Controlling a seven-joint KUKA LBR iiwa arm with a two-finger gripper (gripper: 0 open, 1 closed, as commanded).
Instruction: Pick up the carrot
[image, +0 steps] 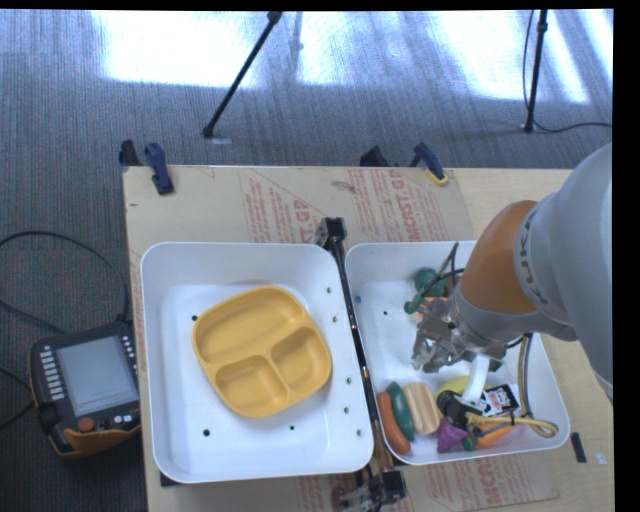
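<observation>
Directly below and left of the gripper, the right bin's floor lies bare. Toward the near wall beyond the jaws, toys crowd together: a carrot, green vegetable, hot dog and purple piece. Behind the jaws, green-orange toys sit close.

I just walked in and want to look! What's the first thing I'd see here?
A bright yellow plastic plate with three compartments sits in the left white bin. The big grey robot arm with an orange band reaches from the right into the right white bin, above a heap of colourful toy food at that bin's near end.
</observation>
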